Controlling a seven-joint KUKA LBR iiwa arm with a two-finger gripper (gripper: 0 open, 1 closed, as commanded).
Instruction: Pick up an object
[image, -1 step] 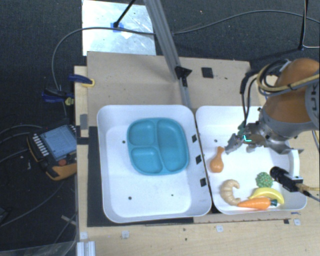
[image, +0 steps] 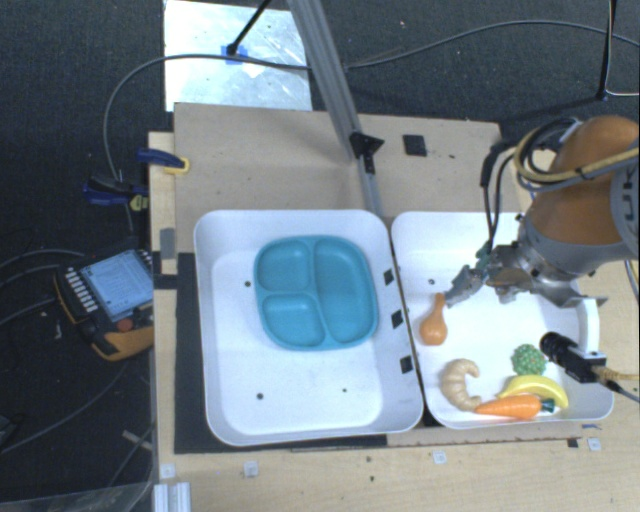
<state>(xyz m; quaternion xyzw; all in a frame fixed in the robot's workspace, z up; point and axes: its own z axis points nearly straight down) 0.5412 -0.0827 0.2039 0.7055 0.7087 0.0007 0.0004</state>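
chicken drumstick toy (image: 434, 324), pale orange, lies in the right bin (image: 420, 240) near its left wall, thin end up and bulb end down, and it is the thing nearest the gripper (image: 462, 287). the gripper's tips sit just up and to the right of the thin end, close to it but seemingly not on it. whether the jaws are open or closed i cannot tell; the tip is small and dark against the white bin floor, and nothing is visibly held between them.

the rest of the toy food is bunched in the bin's lower right: a croissant (image: 460, 383), a carrot (image: 512, 406), a banana (image: 536, 390) and a broccoli floret (image: 528, 357), the last three touching or overlapping. the left bin (image: 300, 400) holds a blue divided plate (image: 316, 291).

the step in hand looks like the approach onto the drumstick. to do it well, i would centre over the narrow shank rather than the bulb, turn the jaws to close across it, and come straight down so the fingers straddle it instead of nudging it towards the wall. the drumstick lies apart from the pile, which makes it the cleaner pick; its rounded, likely slick plastic could roll or squirt out of an off-centre squeeze, so a low, square grip matters before lifting.
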